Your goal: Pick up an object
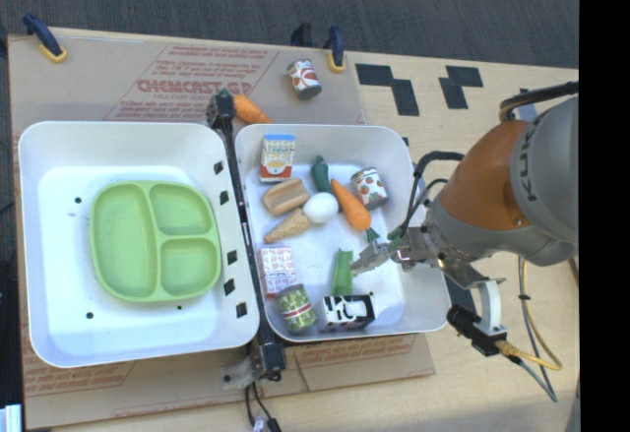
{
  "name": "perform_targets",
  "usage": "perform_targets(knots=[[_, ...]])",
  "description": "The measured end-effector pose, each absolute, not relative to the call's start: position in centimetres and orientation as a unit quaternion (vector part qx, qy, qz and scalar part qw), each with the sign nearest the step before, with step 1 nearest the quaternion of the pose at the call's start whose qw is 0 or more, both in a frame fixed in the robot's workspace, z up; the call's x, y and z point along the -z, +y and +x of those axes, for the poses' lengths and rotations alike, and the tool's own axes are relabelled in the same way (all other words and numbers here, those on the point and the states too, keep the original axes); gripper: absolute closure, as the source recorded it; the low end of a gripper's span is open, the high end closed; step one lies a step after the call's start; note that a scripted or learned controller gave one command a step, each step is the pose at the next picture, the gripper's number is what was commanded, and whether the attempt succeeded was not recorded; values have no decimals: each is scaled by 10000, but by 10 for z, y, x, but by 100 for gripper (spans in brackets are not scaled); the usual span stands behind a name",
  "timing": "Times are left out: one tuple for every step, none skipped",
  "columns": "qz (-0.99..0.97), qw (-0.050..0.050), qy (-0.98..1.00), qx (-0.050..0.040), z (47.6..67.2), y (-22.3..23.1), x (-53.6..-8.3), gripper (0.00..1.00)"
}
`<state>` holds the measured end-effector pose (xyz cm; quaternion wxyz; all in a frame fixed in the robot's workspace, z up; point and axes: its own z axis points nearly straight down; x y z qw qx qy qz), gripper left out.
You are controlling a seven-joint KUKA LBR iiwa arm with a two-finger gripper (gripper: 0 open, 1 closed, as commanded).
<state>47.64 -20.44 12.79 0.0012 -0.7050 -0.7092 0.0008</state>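
Two white bins side by side on the desk. In the left bin: a green divided plate, flat on the floor of the bin. In the right bin: a small juice carton at the top, a dark green vegetable beside it, a hot dog bun, a white egg, an orange carrot lying at a slant, a small can to the right of the carrot, an ice cream cone, a red-and-white packet, a green can, a black-and-white item and a green cucumber. Outside the bins: another can and a second carrot near the top edge. Grey arm with orange band reaching in from the right. Tool low over the right bin, just right of the cucumber, fingers slightly apart, nothing visible between them.
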Motion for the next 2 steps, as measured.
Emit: perform_targets(knots=[[-7040, 11, -7102, -5, 477, -170, -92, 0], [-7030, 9, -7112, -6, 477, -171, -102, 100]])
